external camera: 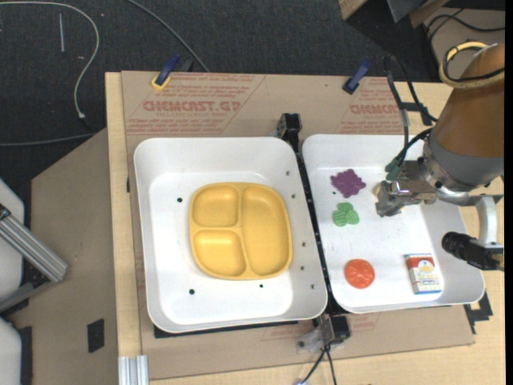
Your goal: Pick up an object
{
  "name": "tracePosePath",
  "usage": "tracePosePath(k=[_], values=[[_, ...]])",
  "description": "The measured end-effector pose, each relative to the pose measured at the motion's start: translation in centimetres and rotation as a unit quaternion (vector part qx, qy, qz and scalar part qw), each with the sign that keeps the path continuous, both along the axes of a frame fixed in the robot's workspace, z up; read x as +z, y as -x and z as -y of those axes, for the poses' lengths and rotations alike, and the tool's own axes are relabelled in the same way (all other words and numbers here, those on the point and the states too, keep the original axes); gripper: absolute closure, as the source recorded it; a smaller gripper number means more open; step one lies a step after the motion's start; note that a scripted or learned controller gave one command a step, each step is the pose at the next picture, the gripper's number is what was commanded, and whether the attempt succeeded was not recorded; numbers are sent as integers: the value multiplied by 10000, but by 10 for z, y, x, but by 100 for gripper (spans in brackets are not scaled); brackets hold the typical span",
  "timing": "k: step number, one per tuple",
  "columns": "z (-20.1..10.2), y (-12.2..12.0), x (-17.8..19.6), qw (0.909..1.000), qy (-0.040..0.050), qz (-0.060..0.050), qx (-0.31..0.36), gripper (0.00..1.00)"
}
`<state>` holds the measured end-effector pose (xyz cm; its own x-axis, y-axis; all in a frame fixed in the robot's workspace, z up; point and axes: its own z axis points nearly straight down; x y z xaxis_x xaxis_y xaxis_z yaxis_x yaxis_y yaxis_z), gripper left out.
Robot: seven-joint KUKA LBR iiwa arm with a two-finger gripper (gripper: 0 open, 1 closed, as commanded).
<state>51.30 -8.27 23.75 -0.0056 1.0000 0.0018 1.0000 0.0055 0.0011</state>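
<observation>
The right bin (449, 160) holds a purple grape-like toy (348, 183), a small green toy (345, 215), a red-orange round toy (360, 273) and a small red and white box (422, 274). My gripper (388, 201) hangs over the middle of this bin, just right of the green and purple toys and apart from both. Nothing shows between its tips. The arm's orange band and grey wrist cover the bin's right side.
The left bin (160, 175) carries a yellow three-compartment plate (240, 229). Blue clamps (166, 72) (356, 79) sit on the cardboard's far edge. A black clip (289, 124) stands between the bins at the back. Cables run down the arm's left side.
</observation>
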Motion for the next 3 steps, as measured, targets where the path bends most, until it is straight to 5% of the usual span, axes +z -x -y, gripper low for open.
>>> tracePosePath(k=[3], values=[[-156, -8, -17, 10000, -2, -17, 3, 100]])
